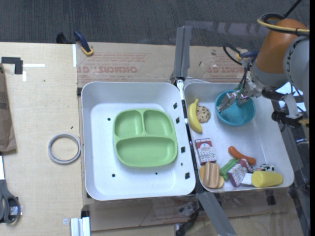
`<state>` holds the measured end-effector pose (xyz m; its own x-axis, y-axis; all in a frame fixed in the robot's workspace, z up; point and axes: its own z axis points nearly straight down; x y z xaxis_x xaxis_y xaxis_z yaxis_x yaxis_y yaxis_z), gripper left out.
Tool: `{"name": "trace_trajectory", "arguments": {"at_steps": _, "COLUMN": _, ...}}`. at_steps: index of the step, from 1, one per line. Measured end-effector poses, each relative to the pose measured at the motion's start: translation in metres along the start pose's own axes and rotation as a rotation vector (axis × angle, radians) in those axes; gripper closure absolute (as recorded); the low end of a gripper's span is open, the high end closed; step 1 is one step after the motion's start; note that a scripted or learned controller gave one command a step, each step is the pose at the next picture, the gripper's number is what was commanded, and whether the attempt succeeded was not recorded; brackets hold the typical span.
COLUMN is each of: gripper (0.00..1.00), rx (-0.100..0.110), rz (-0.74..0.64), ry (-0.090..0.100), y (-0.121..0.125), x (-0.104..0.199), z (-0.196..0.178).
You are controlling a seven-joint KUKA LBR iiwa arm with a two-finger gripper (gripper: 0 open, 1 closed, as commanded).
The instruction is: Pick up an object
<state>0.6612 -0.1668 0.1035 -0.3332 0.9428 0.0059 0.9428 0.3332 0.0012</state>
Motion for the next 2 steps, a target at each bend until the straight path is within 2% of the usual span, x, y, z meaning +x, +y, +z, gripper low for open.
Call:
{"name": "trace_trajectory", "arguments": {"at_steps": 1, "gripper": 0.00, "rx": 0.000, "rz": 0.090, "ry": 0.000, "y": -0.0107, "x": -0.0314, "z": -0.0001}}
{"name": "trace_trajectory", "arguments": {"at_steps": 2, "gripper": 0.00, "rx": 0.001, "rz": 0.122, "ry": 0.003, "y": -0.0136, "x": -0.0413, "z": -0.0002}}
